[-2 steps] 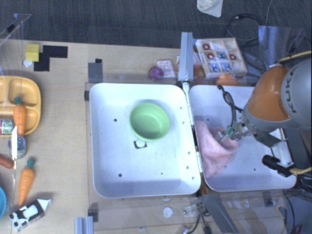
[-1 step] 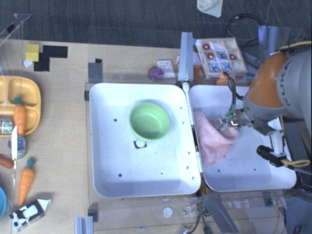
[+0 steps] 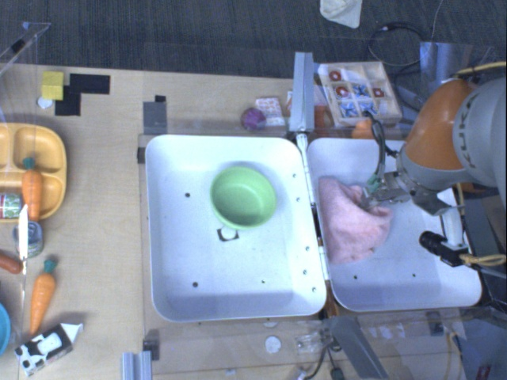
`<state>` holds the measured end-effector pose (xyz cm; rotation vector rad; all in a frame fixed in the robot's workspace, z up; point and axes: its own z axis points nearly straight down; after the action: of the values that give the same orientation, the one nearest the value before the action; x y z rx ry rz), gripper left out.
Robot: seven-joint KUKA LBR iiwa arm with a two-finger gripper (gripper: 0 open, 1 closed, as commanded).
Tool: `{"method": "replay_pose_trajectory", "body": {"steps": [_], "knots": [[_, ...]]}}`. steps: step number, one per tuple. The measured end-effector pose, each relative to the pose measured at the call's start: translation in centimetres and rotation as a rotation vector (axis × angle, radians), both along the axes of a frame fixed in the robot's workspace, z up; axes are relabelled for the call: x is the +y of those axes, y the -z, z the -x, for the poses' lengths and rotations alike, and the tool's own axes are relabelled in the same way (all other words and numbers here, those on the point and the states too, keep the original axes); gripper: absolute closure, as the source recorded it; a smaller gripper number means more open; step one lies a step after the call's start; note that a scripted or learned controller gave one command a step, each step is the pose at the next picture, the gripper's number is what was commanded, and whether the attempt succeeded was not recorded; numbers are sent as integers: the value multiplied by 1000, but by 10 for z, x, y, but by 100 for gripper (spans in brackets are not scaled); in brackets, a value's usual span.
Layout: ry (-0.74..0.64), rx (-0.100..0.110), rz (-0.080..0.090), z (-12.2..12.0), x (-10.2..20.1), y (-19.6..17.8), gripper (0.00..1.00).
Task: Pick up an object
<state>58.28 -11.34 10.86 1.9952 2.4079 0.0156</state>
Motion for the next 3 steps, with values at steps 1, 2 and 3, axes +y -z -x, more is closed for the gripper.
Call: {"method": "replay_pose_trajectory", "body": {"steps": [1, 2, 3], "knots": [[0, 0, 0, 0, 0, 0, 0], [-67, 4, 0, -5, -17, 18, 0], [-209, -1, 5, 12, 1, 17, 0]]}}
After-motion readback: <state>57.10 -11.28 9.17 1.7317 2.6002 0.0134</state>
